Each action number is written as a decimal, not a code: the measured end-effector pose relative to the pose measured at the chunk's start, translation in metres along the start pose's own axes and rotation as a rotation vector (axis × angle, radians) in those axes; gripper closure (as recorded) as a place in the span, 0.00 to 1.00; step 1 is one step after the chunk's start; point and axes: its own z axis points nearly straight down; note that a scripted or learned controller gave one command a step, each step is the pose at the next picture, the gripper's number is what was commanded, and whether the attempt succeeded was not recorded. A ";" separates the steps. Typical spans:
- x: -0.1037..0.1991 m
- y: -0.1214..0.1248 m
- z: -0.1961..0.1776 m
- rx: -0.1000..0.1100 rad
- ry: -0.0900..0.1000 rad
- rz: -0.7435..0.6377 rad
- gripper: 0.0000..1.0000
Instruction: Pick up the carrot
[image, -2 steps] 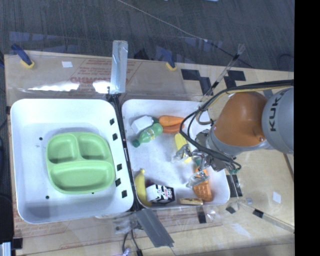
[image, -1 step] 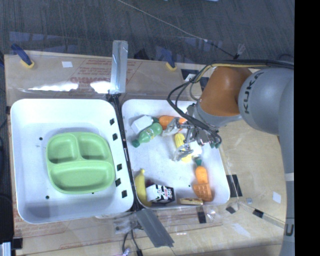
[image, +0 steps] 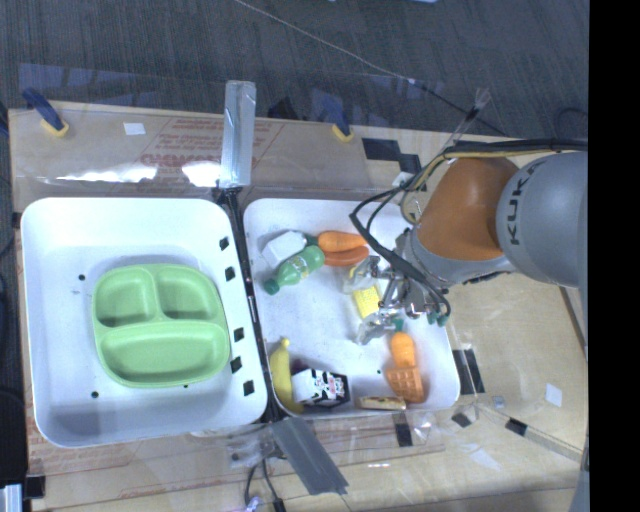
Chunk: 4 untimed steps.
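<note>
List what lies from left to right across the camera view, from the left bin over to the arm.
Left bin → green divided plate → banana → green bottle → carrot → pincer → arm's orange band.

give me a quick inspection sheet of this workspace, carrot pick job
surface: two white bins side by side; left bin, right bin.
job's things: carrot lies near the right bin's far wall, next to a green bottle; nothing grips it.
clutter: banana, small black-and-white carton, yellow piece, orange toy, a flat tan piece, all in the right bin; green divided plate in the left bin.
end effector: end effector is over the right bin, between the carrot and the orange toy; finger state unclear.
cables: black cables loop by the wrist.
surroundings: taped cardboard behind the bins.
</note>
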 end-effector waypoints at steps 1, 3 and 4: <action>0.062 -0.003 0.000 0.000 -0.002 0.076 0.00; 0.082 -0.002 -0.011 0.002 -0.008 -0.124 1.00; 0.064 0.068 -0.066 0.000 -0.004 0.176 1.00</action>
